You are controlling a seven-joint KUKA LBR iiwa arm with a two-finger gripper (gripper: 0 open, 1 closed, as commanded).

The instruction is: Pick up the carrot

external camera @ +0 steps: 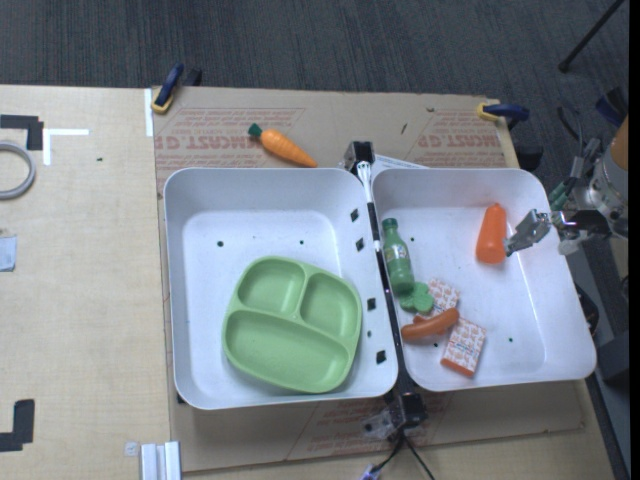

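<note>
The left bin (190, 268) holds a green divided plate (292, 324). The carrot (282, 145) lies on cardboard (330, 128) behind it, outside both bins. The right bin (530, 318) holds a green bottle (396, 255), a sausage (430, 326), small cartons (463, 348) and an orange block (491, 234). The hand (528, 232), just beside that block, grips nothing; open or closed, I cannot tell. Dark carpet (320, 18) lies beyond the tabletop (80, 298).

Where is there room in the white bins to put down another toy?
Free: the left white bin's top strip above the green divided plate, and the right white bin's floor right of the orange block. Crowded: beside the green bottle, sausage and small cartons.
</note>
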